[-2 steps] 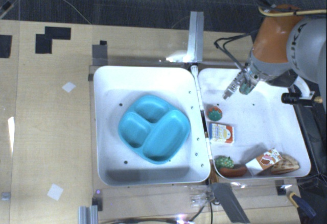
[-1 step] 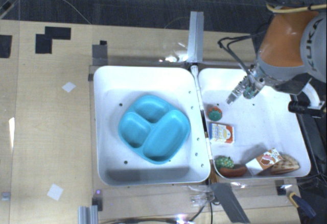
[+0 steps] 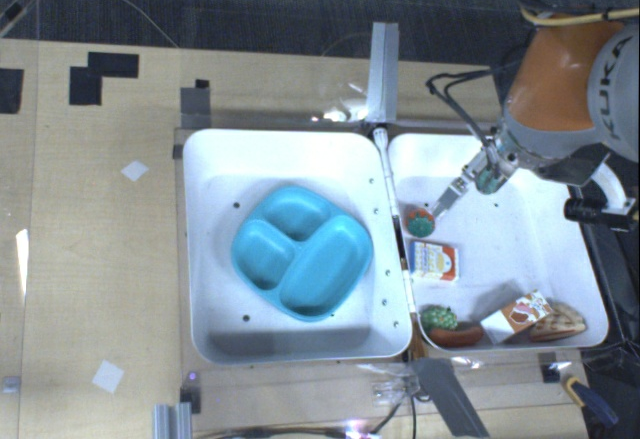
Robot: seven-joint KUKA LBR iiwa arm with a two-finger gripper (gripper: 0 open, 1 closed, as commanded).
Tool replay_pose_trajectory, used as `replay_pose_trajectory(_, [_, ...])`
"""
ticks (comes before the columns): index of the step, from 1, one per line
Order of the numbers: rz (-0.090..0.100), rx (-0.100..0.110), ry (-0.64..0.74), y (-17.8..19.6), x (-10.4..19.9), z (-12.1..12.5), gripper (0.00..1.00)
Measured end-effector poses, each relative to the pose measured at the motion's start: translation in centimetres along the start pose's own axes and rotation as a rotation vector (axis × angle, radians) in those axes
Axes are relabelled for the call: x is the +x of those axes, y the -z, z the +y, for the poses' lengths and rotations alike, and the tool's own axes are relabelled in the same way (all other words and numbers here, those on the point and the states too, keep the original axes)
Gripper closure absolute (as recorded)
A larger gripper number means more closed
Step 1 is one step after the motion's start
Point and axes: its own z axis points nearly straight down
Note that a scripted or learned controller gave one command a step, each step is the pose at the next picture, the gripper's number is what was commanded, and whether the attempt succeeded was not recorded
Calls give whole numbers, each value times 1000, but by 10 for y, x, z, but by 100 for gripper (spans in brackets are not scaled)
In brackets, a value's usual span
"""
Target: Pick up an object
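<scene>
Spreading across the scene is a pale wood-grain tabletop [image 3: 90, 257] marked with black squares and small pale tape patches, and it carries two shallow white plastic bins with rounded corners set side by side. The left bin [image 3: 215, 317] holds a glossy turquoise divided dish [image 3: 302, 252], softly lobed into three compartments and lying near the bin's middle. The right bin [image 3: 530, 227] holds several smaller things along its left and near walls. Reaching in from the right, the grey arm [image 3: 575, 77] shows a smooth orange band above its wrist, and its slim end effector [image 3: 438, 208] slants down toward the bin's left wall; its thin fingers look drawn nearly together at the tip, with nothing seen between them. Just below that tip sits a small round green and orange toy [image 3: 419, 223], close against the divider. Next nearest lies a flat rectangular white packet [image 3: 433, 261] printed with red and yellow. At the near right corner rests a crinkled brown and orange snack bag [image 3: 543, 317], and left of it a toy bowl with green broccoli-like top [image 3: 447, 324].
</scene>
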Motion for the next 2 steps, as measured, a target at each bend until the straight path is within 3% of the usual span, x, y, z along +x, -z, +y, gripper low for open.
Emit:
replay_pose_trajectory(1, [3, 4, -265, -73, 9, -80, 0])
replay_pose_trajectory(2, [0, -1, -150, -99, -35, 10, 0])
